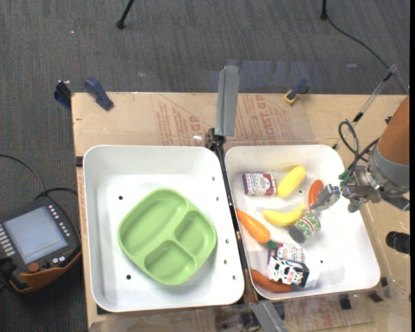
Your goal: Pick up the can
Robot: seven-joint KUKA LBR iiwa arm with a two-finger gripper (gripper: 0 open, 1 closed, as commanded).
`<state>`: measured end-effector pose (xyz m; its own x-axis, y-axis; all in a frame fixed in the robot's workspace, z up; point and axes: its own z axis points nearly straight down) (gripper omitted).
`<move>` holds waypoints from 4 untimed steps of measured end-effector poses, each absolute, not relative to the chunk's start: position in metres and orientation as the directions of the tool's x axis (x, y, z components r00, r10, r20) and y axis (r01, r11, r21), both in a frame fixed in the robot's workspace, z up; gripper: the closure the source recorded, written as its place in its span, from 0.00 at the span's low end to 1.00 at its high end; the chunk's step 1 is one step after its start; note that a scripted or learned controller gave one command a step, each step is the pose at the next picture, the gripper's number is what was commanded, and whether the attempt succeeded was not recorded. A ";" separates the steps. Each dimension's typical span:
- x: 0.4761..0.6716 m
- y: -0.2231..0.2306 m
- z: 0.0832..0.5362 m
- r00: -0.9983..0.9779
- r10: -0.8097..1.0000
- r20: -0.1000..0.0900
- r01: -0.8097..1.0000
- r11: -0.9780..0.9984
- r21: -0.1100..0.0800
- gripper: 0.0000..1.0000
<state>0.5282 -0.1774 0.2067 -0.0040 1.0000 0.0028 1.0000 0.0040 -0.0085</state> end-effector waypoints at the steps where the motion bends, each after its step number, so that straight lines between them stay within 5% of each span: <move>1: 0.528 -0.177 0.207 -0.004 1.000 0.003 1.000 0.004 -0.009 0.00; 2: 0.534 -0.193 0.101 0.186 0.983 0.002 0.982 -0.186 -0.009 0.00; 3: 0.534 -0.185 0.084 0.233 0.973 0.002 0.973 -0.233 -0.009 0.00; 4: 0.484 -0.201 0.084 0.218 0.976 0.003 0.976 -0.218 -0.008 0.00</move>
